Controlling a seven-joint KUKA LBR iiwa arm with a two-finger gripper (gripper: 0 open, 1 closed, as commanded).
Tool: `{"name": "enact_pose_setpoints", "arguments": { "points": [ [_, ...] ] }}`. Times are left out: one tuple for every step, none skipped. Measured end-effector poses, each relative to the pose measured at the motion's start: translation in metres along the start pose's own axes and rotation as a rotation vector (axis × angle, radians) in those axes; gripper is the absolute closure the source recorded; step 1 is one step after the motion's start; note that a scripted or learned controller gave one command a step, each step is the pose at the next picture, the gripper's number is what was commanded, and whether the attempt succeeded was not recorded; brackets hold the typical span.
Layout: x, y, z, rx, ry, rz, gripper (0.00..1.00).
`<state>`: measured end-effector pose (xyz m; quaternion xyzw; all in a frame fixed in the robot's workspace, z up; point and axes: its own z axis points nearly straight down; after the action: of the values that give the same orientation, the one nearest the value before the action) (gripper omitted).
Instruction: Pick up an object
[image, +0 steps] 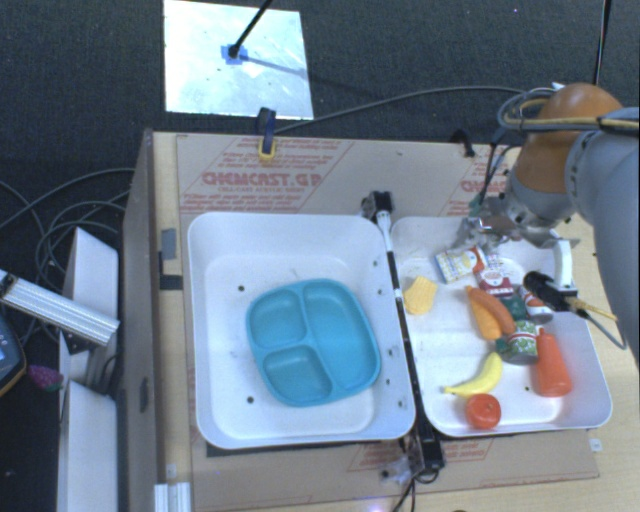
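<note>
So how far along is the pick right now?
Early stage. Done: the claw has been brought over the right bin, at its far end by the small packet. In hand: nothing visibly gripped. Left: grasp and lift; the carrot, banana and tomato lie on the bin floor.

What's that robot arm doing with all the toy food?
The grey arm's gripper is at the far end of the right bin, just above a small white packet. It isn't clear that it has grabbed anything. A carrot, banana, tomato and other toys lie in that bin. The left bin has a blue divided plate.
</note>
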<state>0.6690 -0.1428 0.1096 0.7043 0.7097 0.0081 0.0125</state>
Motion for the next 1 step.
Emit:
{"name": "enact_pose_setpoints", "arguments": {
  "points": [
    [0.0725, -0.0125, -0.0774, 0.024, 0.007, 0.002, 1.0]
  ]
}}
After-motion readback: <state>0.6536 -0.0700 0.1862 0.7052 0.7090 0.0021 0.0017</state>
